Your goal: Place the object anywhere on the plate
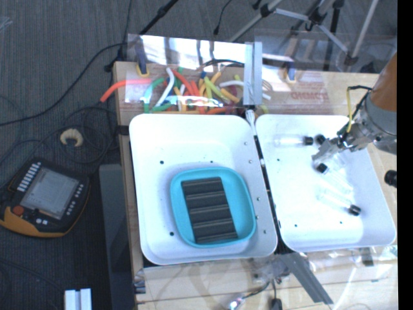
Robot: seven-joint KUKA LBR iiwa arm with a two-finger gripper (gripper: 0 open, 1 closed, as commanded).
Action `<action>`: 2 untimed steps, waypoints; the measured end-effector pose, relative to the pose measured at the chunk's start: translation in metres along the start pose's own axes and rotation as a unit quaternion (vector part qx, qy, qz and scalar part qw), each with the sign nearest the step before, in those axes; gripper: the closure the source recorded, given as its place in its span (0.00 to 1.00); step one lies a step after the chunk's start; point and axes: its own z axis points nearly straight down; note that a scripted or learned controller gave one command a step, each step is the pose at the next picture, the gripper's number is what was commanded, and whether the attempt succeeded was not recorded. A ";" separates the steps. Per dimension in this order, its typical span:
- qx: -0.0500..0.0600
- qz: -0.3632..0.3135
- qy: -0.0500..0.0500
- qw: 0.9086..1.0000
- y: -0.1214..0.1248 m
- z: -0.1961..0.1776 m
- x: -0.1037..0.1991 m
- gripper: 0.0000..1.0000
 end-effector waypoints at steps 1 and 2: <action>0.000 -0.048 0.000 0.999 0.022 0.005 0.073 1.00; 0.001 -0.104 0.000 0.995 0.052 0.021 0.132 1.00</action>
